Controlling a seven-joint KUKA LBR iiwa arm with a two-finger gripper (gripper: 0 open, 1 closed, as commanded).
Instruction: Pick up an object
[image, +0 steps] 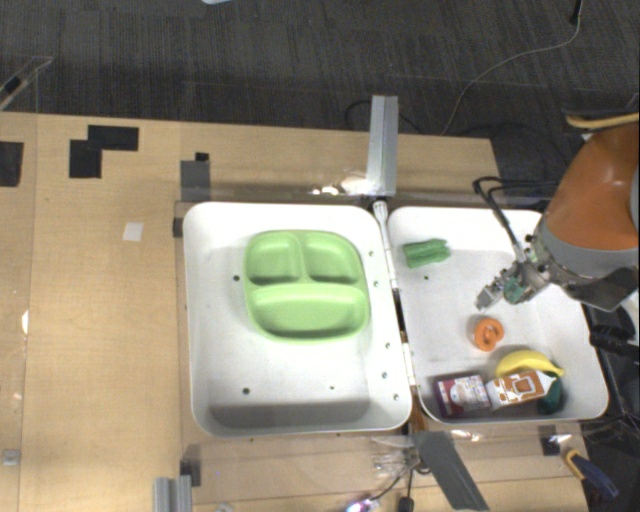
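Note:
In the right bin (440, 310) lie a green pickle-shaped toy (426, 252) near the back left, a small orange round piece (487, 334) in the middle, a yellow banana (527, 362), a dark juice carton (485, 391) along the front wall, and a dark green item (553, 399) at the front right corner. My gripper (505, 291) hangs over the bin's right half, just above and right of the orange piece, with nothing visibly between its fingers.
The left bin (215, 380) holds a green divided plate (304, 283). A metal post (383, 150) stands behind the seam between the bins. The arm's orange band (600, 200) overhangs the right bin's far right edge.

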